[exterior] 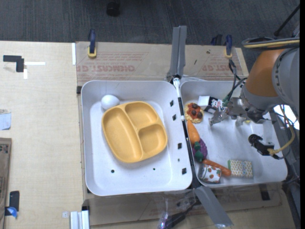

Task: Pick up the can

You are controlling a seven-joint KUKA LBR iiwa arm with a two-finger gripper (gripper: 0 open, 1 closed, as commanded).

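Dark grey carpet (143, 8) runs along the far side of a pale wooden bench (38, 128), where two white bins sit side by side on brown cardboard (128, 61). The left bin (95, 175) bears a yellow divided plate (135, 130) and a small white ball (110, 100) (touching the plate's far rim). The grey arm (276, 80) reaches in from the right, low over the right bin (267, 173); its gripper (228, 118) points down with the fingers set a little apart and nothing between them. The can (210, 174) lies on its side in that bin's near-left corner, beside a carrot (217, 166), well apart from the gripper.
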